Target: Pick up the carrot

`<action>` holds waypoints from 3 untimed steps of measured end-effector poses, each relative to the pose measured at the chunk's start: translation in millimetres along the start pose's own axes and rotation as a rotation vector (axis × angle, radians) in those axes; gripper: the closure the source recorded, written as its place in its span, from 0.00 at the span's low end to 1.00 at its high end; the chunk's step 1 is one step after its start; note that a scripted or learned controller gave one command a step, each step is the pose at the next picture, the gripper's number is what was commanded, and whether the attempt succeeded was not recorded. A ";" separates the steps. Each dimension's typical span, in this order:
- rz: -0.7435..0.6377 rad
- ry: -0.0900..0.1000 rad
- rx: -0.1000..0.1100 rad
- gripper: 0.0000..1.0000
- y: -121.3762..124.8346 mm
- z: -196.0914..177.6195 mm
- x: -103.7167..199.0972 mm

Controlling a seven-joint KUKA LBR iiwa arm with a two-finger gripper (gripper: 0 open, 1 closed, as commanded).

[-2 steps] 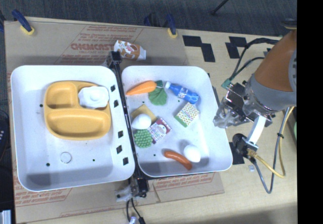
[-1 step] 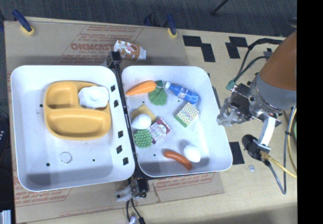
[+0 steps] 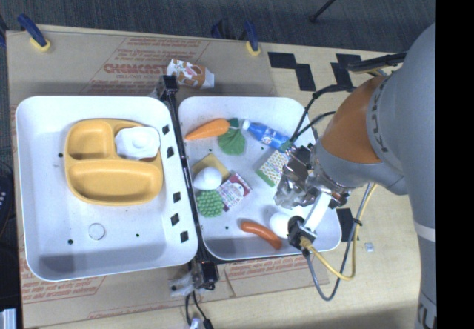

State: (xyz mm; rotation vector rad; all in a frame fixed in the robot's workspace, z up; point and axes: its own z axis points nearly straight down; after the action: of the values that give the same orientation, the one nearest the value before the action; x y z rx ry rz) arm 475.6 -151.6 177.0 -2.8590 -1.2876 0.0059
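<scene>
Seemingly low over the right bin (image 3: pixel 318 116), pincer (image 3: pixel 290 190), well apart from carrot (image 3: pixel 207 130).

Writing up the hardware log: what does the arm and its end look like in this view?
Grey rounded arm with an orange band above the wrist. Metallic gripper with black fittings; black cables run along the wrist, and a yellow cable loops below it.

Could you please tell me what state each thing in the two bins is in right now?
carrot: lying flat in the right bin, not gripped.
gripper: low over the right bin's right side, away from the carrot.
yellow tray: flat in the left bin.
sausage: lying near the front rim.
</scene>
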 end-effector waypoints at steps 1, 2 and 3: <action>0.003 0.000 -0.004 1.00 34.9 -97.7 -39.0; 0.449 0.001 0.001 1.00 -12.0 -18.3 13.7; 0.406 0.001 -0.002 1.00 14.5 -77.6 -16.3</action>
State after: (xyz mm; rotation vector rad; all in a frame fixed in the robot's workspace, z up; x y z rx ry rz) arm 476.1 -173.7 254.6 -3.0621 -0.6857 0.0044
